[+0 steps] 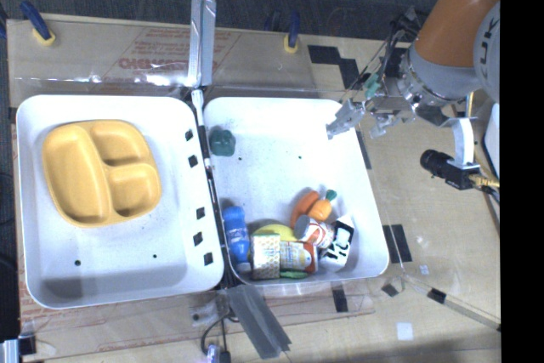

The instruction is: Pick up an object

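Several small objects — a carrot toy, a blue bottle and cartons — crowd the right bin's six o'clock edge, likely slid there, while the gripper hovers at two o'clock over the rim, holding nothing visible.

A yellow divided tray lies in the left white bin, far left of the jaws. The right bin lies just below them. A blue clamp grips the worktop up-left of them.
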Action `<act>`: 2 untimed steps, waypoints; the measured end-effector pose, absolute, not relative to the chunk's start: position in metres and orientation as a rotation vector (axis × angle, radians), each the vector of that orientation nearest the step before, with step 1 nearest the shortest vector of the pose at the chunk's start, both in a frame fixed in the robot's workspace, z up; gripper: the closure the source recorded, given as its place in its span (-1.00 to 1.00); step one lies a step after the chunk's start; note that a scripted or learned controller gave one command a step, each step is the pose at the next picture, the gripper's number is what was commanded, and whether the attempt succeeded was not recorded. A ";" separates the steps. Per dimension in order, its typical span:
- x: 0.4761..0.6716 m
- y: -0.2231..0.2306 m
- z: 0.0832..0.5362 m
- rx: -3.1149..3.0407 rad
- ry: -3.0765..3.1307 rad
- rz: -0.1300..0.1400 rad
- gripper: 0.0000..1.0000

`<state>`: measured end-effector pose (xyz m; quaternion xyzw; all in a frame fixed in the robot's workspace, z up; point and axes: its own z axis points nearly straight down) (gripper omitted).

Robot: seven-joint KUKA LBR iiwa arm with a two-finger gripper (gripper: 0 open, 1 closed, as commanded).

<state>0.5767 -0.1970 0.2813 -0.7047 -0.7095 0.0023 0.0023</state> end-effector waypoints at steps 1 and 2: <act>0.543 -0.176 0.142 -2.149 -2.288 0.006 -1.00; 0.542 -0.200 0.095 -2.201 -2.233 0.006 -1.00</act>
